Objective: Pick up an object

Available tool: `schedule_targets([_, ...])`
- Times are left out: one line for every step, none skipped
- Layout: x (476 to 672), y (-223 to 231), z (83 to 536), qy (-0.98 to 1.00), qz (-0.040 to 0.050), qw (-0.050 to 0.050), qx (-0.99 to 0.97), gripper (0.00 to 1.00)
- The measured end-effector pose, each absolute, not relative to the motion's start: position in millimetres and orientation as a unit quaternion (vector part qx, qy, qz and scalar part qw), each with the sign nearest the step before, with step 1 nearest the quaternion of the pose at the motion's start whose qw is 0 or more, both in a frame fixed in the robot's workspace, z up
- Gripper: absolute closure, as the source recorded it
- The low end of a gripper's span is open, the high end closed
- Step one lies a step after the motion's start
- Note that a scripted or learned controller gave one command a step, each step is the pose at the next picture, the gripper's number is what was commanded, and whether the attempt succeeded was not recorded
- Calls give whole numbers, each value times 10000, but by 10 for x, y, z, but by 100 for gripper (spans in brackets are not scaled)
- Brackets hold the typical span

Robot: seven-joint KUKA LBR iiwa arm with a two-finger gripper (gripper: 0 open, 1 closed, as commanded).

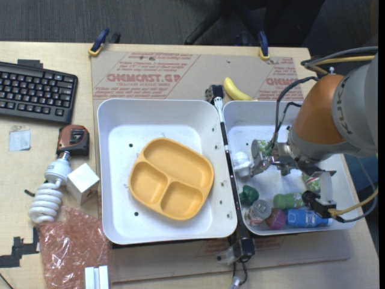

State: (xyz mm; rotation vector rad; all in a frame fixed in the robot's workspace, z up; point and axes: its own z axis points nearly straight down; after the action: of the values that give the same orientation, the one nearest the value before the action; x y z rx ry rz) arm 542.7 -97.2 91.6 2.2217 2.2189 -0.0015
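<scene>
My gripper is low inside the right bin, near its left half, with the orange-banded wrist above it. Under and around it lie several small items: a white piece to its left, a dark green object, a clear cup, a green bottle, a blue bottle and a purple item along the front wall. The arm hides what lies directly beneath the gripper. A yellow divided plate lies in the left bin.
A banana lies behind the bins on the cardboard. Left of the bins are a keyboard, a tape measure, a light bulb, a white cube and a pink bag. Cables loop beside the arm.
</scene>
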Motion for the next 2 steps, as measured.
schedule_targets([5958, -979, 915, 7079, -5, -2, 7063, 0])
schedule_targets([5967, -985, 1010, 7088, -4, 7, 7054, 100])
